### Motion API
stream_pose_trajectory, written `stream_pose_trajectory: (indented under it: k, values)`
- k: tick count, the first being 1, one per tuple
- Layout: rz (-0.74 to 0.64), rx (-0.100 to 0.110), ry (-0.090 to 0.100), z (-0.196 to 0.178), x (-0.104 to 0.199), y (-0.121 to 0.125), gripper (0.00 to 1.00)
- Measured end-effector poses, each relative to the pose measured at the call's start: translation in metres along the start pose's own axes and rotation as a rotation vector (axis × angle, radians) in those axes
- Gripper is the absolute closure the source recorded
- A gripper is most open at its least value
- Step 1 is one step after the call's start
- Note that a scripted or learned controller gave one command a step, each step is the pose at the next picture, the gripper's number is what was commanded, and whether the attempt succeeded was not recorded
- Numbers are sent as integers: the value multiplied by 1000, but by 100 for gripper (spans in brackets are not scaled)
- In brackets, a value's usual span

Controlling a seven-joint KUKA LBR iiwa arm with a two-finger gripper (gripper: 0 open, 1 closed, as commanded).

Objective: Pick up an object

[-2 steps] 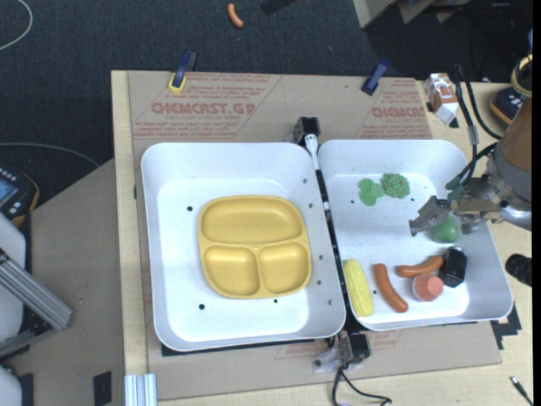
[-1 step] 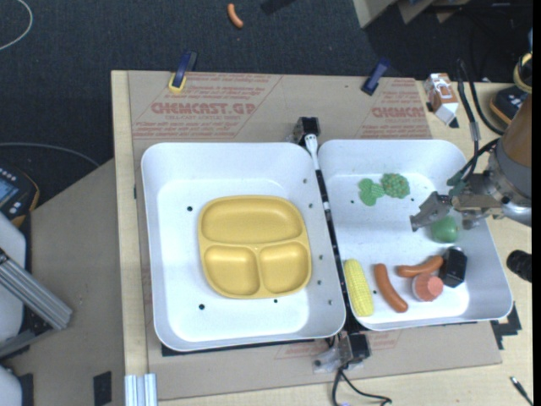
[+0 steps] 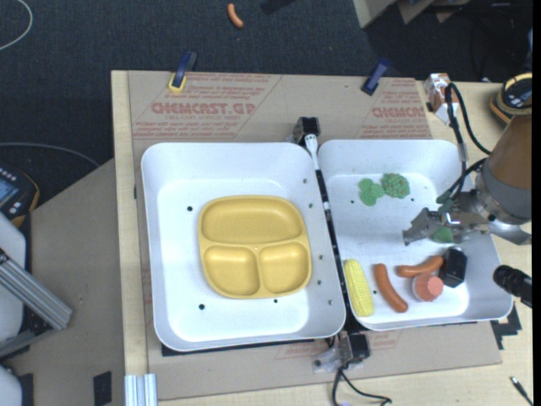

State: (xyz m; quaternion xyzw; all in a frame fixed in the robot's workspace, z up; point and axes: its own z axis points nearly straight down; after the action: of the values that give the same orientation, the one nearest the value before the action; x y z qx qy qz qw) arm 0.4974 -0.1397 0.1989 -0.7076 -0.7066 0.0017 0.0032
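End effector (image 3: 423,227): over right bin (image 3: 355,163), aperture unreadable.
Nearest target: orange sausage (image 3: 418,269).
Advice: descend centred, fingers straddling it.

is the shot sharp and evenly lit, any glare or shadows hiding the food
Camera view: lighting is soft and even, with no strong glare on the white right bin. The corn cob, sausages and broccoli read clearly. The gripper looks slightly soft and casts a faint shadow on the bin floor. The yellow divided tray shows mild sheen.
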Motion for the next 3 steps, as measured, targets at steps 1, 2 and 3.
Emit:
stream_pose_trajectory:
  k: [1,2,3]
  values:
    - [-1,1,1,63,4,-5,0]
    - [-1,-1,1,116,5,-5,0]
    - [0,-7,-2,103,4,-4,100]
